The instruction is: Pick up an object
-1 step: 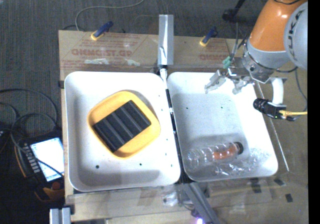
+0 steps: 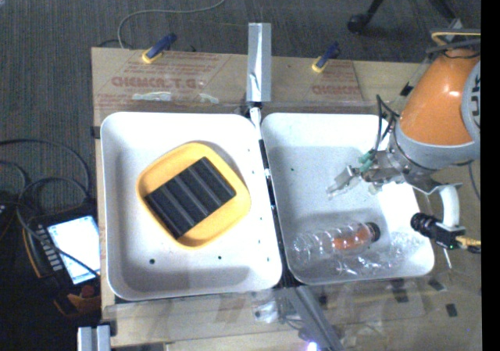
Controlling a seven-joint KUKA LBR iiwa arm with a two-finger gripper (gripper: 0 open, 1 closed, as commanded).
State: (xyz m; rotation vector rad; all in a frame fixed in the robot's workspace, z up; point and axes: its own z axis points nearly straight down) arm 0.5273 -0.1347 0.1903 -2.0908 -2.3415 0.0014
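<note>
A clear plastic bottle [image 2: 337,240] with a dark cap and an orange label lies on its side near the front of the right bin [image 2: 308,154]. Crumpled clear plastic [image 2: 391,252] lies beside it at the bin's front right. A yellow tray-like object with a black ribbed top [image 2: 193,193] rests in the left bin [image 2: 125,146]. My gripper [image 2: 349,177] hangs over the right bin's middle right, above and behind the bottle, with nothing seen between its fingers.
The grey and orange arm [image 2: 441,111] fills the right side over the bin's far right corner. A metal divider post [image 2: 258,60] stands behind the seam between the bins. Two clamps [image 2: 159,46] sit on the back board.
</note>
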